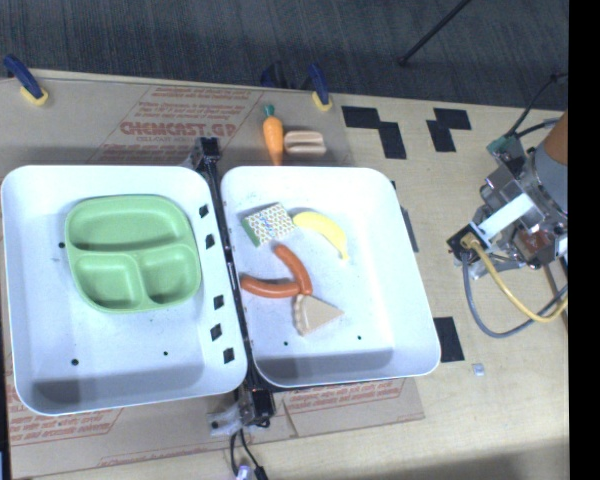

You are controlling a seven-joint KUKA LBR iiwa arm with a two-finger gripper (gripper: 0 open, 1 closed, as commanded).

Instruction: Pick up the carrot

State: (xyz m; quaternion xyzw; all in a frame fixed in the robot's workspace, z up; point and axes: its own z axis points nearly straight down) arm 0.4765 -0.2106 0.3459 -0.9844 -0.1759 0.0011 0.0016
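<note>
1. The carrot (272, 138) lies on the bench just beyond the right bin's (408, 268) far rim, beside a bun-like toy (304, 144).
2. The arm (525, 218) waits at the bench's right edge; grip state cannot be told. The reach hasn't begun; next, travel over the carrot.

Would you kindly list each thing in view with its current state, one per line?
carrot: lying on the bench behind the right bin, outside it
hot dog bun: beside the carrot, outside the bins
green tray: flat in the left bin
banana: lying in the right bin
sausages: two, touching, in the right bin
arm: at the right, away from both bins
</note>
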